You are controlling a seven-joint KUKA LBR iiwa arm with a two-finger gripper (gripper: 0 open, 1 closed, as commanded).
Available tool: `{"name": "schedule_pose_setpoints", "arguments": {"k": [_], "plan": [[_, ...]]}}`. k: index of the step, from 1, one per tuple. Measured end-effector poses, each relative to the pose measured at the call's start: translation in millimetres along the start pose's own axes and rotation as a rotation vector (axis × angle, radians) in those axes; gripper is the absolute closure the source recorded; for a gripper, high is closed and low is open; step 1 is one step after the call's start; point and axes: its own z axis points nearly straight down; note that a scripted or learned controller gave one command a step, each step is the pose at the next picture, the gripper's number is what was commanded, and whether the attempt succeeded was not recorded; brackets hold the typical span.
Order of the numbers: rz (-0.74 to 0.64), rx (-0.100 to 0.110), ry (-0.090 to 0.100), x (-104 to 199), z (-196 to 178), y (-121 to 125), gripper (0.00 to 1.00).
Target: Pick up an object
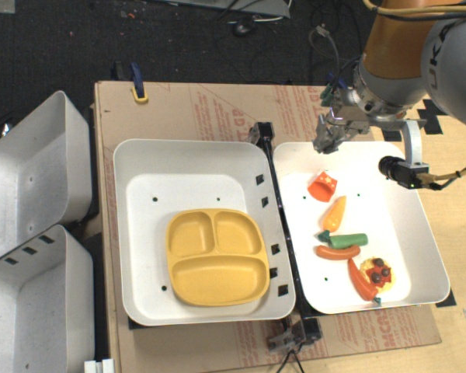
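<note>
On the brown board desk (194, 107) sit two smooth white bins: the left bin (132, 208) holds a yellow three-part tray (217, 256), and my hand (326, 141), empty, hangs over the right bin's (412, 231) far edge. There lie small glossy toys: a chunky red piece (323, 186), an orange carrot (335, 213) pointing down-left, a green pepper (346, 240) and red sausage (335, 252) lying crosswise, and a pizza slice (375, 273).

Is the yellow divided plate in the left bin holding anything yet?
Empty. The yellow plate lies flat in the left bin with all three compartments bare; the toy food lies in the right bin.
</note>
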Motion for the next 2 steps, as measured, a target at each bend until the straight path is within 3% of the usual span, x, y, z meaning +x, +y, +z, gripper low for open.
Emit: {"name": "schedule_pose_setpoints", "arguments": {"k": [2], "plan": [[-0.001, 0.001, 0.000, 113, 16, 16, 1.00]]}}
